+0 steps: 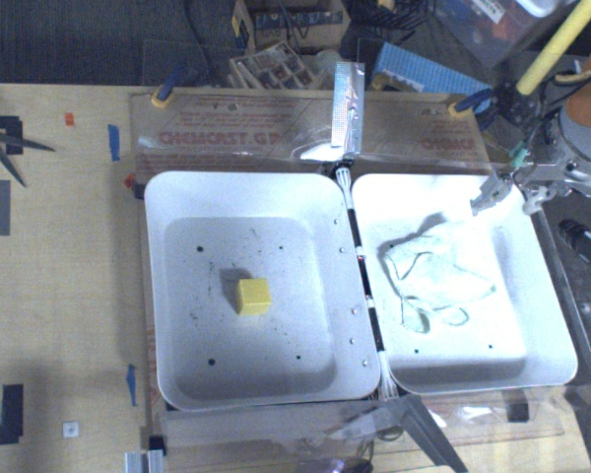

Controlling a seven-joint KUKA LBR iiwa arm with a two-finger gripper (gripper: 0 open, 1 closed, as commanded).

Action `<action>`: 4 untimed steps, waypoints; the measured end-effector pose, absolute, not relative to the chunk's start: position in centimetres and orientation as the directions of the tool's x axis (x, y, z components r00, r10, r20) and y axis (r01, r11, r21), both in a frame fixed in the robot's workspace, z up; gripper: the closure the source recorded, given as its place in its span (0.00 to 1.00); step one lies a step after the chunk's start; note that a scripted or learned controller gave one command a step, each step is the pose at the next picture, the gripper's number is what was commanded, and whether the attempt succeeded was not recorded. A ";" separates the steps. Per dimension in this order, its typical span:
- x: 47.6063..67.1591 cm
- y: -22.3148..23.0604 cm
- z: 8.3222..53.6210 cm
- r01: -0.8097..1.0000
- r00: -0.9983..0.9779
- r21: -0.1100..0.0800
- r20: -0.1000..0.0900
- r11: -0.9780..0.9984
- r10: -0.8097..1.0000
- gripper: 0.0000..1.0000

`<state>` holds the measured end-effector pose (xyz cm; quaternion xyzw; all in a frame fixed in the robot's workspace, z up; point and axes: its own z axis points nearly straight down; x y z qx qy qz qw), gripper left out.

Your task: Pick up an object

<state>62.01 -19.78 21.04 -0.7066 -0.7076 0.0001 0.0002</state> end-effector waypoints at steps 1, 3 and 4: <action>66.9 -21.0 8.7 0.994 -0.112 -0.009 0.020 0.112 0.994 0.00; 64.4 -20.3 16.1 0.980 0.197 -0.001 0.000 -0.197 0.980 1.00; 62.4 -19.0 8.8 0.843 0.537 0.004 0.001 -0.537 0.843 1.00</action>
